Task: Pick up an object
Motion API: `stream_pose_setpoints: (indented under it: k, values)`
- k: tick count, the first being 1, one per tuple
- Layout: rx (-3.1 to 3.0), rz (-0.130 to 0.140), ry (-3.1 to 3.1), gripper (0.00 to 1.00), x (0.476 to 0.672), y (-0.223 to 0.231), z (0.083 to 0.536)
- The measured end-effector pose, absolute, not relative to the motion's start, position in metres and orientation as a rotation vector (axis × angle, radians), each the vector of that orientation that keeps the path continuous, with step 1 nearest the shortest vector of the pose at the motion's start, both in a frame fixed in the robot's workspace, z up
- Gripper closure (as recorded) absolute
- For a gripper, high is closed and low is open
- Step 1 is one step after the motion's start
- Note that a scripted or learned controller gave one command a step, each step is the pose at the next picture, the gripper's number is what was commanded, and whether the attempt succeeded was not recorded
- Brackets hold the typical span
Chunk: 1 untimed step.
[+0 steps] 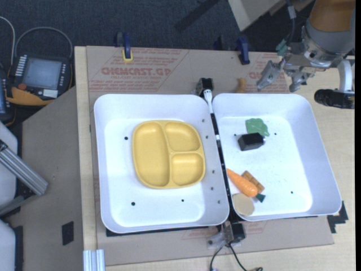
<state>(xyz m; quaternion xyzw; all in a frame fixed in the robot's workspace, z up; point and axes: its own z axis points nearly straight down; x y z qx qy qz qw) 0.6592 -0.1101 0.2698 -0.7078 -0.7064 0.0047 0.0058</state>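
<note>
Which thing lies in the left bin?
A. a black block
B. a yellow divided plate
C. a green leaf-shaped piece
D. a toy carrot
B: the yellow divided plate sits alone in the left bin; the carrot, black block and green piece lie in the right bin.

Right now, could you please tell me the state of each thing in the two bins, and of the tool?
Yellow divided plate: flat in left bin.
Green object: lying in right bin, touching black block.
Black block: lying free.
Carrot: on its side, near front corner.
Tool: open, above right bin's far edge, holding nothing.
</note>
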Motion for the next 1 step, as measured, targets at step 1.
stream_pose_setpoints:
  k: [1]
  values:
    - [-2.221, 0.001, -2.221, 0.0, 0.6611, -0.1099, 0.2784]
